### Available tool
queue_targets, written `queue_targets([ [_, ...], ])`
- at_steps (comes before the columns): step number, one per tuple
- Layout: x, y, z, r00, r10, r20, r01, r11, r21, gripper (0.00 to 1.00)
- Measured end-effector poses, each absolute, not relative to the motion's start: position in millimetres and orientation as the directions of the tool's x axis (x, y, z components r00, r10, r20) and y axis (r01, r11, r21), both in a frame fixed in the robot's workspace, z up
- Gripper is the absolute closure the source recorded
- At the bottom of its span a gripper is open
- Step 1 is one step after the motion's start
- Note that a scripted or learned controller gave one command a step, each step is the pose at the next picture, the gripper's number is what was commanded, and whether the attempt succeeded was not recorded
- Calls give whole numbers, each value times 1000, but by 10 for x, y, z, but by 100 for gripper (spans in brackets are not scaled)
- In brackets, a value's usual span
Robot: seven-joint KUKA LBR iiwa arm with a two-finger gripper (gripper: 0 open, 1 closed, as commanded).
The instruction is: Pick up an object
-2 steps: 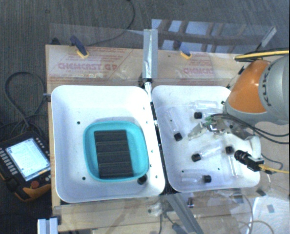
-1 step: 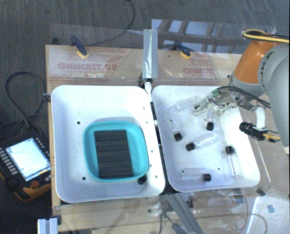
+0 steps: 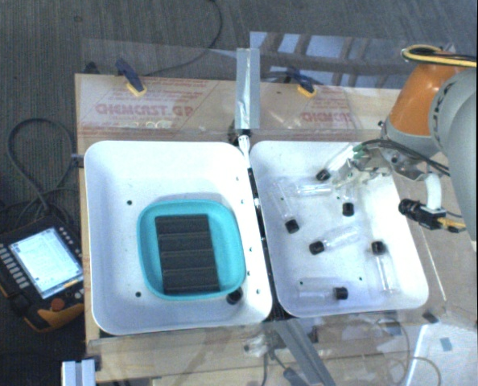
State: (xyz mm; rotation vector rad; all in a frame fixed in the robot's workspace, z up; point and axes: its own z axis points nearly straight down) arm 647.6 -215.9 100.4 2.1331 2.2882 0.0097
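The gripper (image 3: 353, 170) is hovering at the right bin's (image 3: 408, 292) one o'clock corner over clear vials (image 3: 313, 188), its finger state indiscernible.

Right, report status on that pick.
Pincer low over right bin, near a clear tube. Nothing seen held. More tubes scattered nearby.

Two bins sit side by side on the bench (image 3: 102, 103), the left bin (image 3: 110, 175) holding a tray (image 3: 192, 250) toward its near edge. Vials (image 3: 329, 240) lie scattered across the right bin (image 3: 408, 280), the gripper (image 3: 350, 171) near its far right corner.
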Motion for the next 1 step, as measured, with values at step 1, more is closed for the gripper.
queue_targets([
  [1, 6408, -1416, 2185, -145, 989, 0, 989, 145, 1, 100],
])
